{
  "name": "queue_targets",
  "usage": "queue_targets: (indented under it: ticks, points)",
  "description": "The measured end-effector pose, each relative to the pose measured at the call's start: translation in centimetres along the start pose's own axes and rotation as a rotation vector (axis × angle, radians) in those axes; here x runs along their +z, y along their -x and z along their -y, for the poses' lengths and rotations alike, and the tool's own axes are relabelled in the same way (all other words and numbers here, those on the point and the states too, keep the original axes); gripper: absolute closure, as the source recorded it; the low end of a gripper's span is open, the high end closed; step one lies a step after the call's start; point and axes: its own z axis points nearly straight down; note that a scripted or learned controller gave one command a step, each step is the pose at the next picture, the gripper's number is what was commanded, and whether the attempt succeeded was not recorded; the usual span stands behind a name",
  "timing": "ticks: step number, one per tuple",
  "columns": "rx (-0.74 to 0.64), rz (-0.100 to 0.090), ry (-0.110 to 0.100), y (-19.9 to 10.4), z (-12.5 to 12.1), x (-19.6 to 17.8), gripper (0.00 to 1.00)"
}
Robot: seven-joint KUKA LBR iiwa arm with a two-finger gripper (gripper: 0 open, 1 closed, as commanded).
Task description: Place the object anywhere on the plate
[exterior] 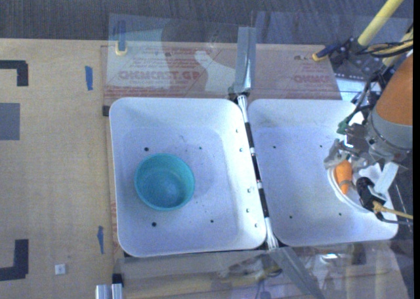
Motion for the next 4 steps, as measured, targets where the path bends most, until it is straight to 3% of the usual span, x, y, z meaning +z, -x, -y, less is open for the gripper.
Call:
queue_targets:
  ticks: [1,2,3,4]
  points:
    - [-0.117,-0.002,0.005,-10.5,2.0,-5.2,1.0]
    - [-0.178,-0.001,0.005,-18.1,5.1,-9.8,1.0]
    - [-0.233,0.0,0.003,-26.8,10.9,-3.2,1.0]
    - [-0.291,-0.003,0.011,-34.7,11.1,0.8,1.0]
